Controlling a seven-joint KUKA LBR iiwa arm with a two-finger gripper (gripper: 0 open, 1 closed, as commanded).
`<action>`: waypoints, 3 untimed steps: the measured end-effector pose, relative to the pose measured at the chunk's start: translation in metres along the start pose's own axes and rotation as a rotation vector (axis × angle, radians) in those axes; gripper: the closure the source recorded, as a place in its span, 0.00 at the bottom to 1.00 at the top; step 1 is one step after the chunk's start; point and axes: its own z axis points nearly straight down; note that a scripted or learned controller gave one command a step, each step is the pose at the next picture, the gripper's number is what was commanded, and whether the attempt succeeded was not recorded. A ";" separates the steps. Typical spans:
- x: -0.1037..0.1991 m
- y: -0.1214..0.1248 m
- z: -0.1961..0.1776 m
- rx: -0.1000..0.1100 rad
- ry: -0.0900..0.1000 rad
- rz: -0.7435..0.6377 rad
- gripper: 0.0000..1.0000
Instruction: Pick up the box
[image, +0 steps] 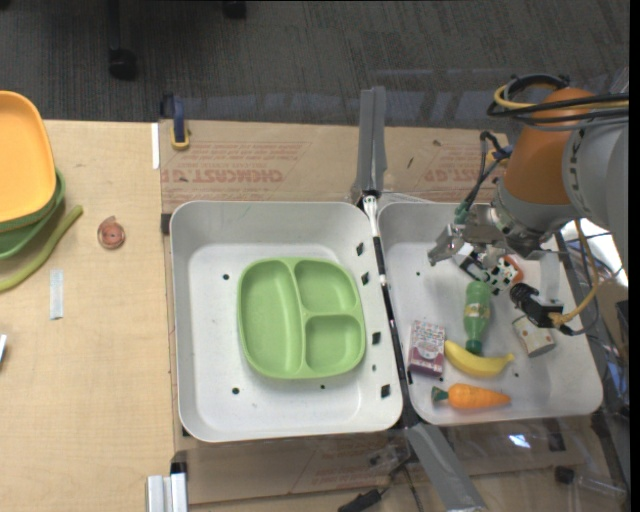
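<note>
Box (427, 348): right bin (570, 395), at its left wall, long axis running up-down in view. Gripper (478, 255): above-right of box, apart; bottle (477, 315) between. Grip state: cannot tell.

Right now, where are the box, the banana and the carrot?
box (427, 347), camera view, middle of its pink top face
banana (477, 361), camera view, middle of its curve
carrot (477, 398), camera view, orange body
</note>
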 end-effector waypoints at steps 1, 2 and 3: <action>-0.060 -0.041 -0.017 0.024 0.003 0.031 0.00; -0.061 -0.041 -0.024 0.025 0.003 0.034 1.00; -0.106 -0.078 -0.126 0.022 0.004 -0.183 1.00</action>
